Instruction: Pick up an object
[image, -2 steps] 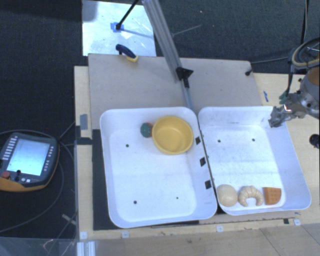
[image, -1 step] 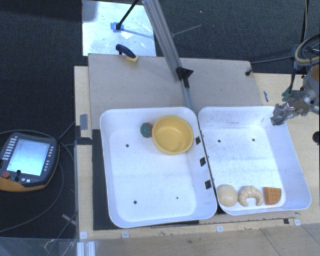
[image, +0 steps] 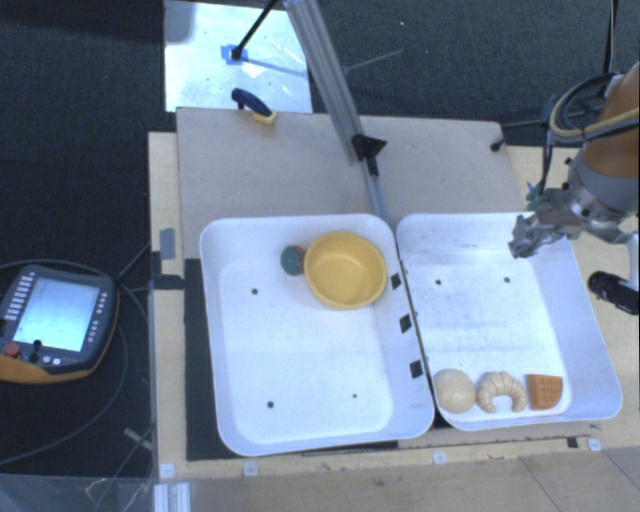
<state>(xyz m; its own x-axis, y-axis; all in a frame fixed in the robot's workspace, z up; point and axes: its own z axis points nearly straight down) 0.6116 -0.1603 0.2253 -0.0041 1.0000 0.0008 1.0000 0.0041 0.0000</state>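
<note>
2 shallow white bins sit side by side on my counter, the left bin and the right bin touching along their inner walls. My hand hangs over the far right part of the right bin, near its upper right corner, with nothing visible between its tips. Whether it is spread or pressed together I cannot tell; it looks small and dark from this slant. My arm comes in from the right, grey at the wrist with the orange band just above.

In the right bin, 3 things lie in a row along the near wall: a pale round bread roll, a croissant just beside it, and an orange-brown wedge-shaped piece at the right end. All 3 are well apart from my hand, at the opposite end of the bin.

In the left bin, a yellow bowl stands upright near the far right corner, and a small dark green ball touches its left side.

Off the counter to the left lies a teach pendant with a lit screen.
</note>
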